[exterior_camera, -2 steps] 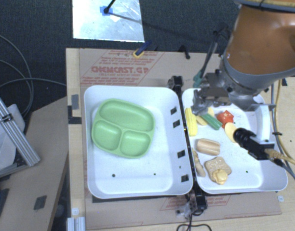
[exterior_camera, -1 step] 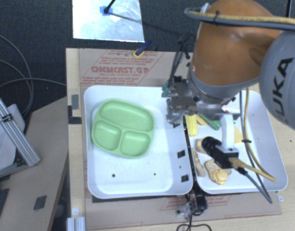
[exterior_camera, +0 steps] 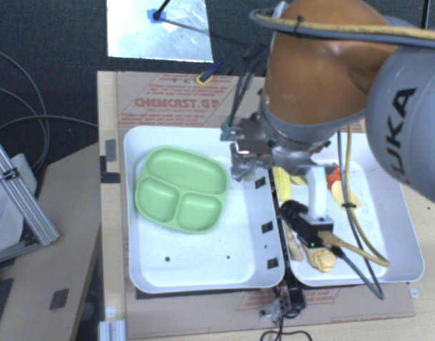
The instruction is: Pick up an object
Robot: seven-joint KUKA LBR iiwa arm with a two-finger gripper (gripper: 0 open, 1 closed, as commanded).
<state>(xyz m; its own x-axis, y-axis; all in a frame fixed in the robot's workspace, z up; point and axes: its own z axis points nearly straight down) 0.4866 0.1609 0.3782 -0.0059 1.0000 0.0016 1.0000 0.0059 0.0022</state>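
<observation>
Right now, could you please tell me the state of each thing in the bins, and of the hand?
green divided plate, right side up, flat in the left bin, compartments empty.
yellow item, lying in the right bin, partly hidden by the arm.
tan item, lying near the right bin's front edge.
hand, over the left bin's right edge, beside the plate.

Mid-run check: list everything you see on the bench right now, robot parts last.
Left bin: one, white, left side.
Right bin: one, white, beside it.
Divided plate: one, green, in left bin.
Yellow piece: one, yellow, right bin, by the shared wall.
Orange piece: one, orange, right bin, partly hidden.
Tan piece: one, tan, right bin's near end.
Cardboard: one, brown, under both bins.
Arm: one, grey and orange, from the right.
Gripper: one, grey, near the shared wall.
</observation>
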